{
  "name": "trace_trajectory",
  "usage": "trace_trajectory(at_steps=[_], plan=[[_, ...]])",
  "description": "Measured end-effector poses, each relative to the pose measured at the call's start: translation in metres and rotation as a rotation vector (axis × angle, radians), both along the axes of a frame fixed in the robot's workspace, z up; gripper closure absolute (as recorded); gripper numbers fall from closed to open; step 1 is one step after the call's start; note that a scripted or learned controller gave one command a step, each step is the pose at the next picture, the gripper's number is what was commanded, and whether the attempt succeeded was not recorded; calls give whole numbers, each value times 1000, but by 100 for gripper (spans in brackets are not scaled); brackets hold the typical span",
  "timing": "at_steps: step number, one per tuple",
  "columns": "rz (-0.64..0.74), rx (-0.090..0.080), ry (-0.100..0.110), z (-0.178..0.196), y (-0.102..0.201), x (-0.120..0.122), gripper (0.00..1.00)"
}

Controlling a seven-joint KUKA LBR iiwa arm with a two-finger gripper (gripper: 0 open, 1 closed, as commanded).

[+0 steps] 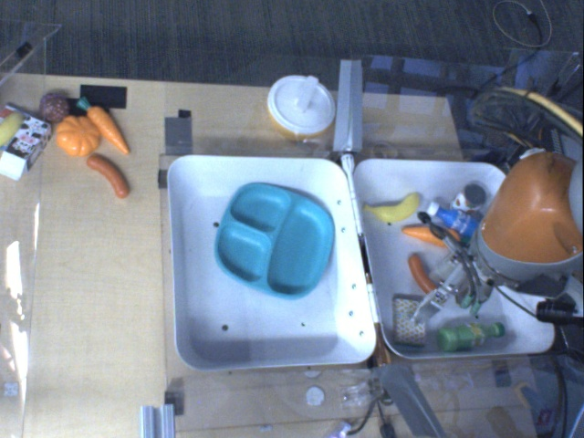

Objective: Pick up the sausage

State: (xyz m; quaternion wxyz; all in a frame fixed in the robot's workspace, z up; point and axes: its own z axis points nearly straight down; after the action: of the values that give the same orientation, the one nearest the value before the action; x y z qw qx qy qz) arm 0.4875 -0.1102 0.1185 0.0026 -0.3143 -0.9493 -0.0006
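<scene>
Gripper (436,301) hangs low in the near part of the right bin (525,343), reaching in from the right under the orange band of the arm. Whether it is spread or closed cannot be made out, and nothing can be seen held in it. Its tip is over the edge of a grey mesh pad (407,319) that lies flat in the bin's near left corner. Just right of the pad, along the near wall, a green bottle (467,336) lies on its side.

Slightly farther back, the sausage (420,272) lies loose on the bin floor, close to the gripper on its left, apart from the pad. Beyond it lie a small carrot (423,234), then a blue-and-white tube (451,217) and a yellow banana (392,210), with a grey can (473,194) near the far wall.

A blue divided plate (274,238) sits mid-floor in the left bin (196,336).

Farther off, a white lidded cup (301,106) stands on the bench behind the bins. At the far left of the bench lie another sausage (109,175), a toy pumpkin (76,136) and a larger carrot (109,128).
</scene>
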Motion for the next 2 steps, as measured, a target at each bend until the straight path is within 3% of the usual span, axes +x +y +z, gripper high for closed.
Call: trace_trajectory(at_steps=[1,2], plan=[[0,0,-1,0,0,0,0],[293,0,-5,64,58,1,0]])
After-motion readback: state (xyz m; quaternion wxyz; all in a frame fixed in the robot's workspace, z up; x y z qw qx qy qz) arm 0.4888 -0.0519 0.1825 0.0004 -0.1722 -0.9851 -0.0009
